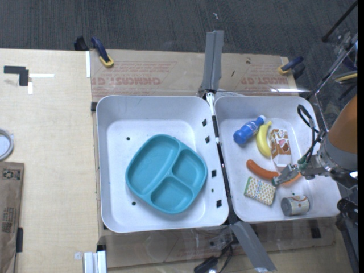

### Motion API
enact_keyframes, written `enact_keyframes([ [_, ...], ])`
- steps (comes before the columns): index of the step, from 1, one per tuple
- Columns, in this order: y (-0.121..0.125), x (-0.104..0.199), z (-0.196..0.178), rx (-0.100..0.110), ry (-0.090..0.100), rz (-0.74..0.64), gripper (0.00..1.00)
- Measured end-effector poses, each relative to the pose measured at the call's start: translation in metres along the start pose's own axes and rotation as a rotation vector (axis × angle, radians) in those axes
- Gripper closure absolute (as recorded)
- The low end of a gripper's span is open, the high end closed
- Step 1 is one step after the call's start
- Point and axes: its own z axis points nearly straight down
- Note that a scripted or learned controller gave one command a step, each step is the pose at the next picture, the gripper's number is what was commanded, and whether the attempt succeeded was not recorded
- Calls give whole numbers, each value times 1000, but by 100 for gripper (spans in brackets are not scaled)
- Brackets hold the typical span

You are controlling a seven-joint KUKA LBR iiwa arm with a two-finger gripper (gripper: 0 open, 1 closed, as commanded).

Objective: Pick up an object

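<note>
I see gripper point(282, 177) low in right bin point(239, 209), fingertips at the orange sausage point(263, 170), grip state I cannot tell, banana point(263, 141), blue bottle point(248, 131), can point(295, 205) nearby, teal divided plate point(166, 173) in left bin point(105, 169).

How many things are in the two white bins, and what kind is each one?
Blue divided plate: 1
Blue bottle: 1
Banana: 1
Clear packet: 1
Orange sausage-shaped thing: 1
Speckled sponge-like block: 1
Small can: 1
Total: 7
</note>
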Motion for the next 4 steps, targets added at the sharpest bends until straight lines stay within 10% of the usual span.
enact_keyframes([
  [1, 7, 64, 7, 2, 2, -135, 0],
  [2, 108, 53, 35, -2, -1, -221, 0],
  [3, 108, 52, 26, -3, -3, -223, 100],
  [4, 91, 110, -121, 0, -1, -110, 100],
])
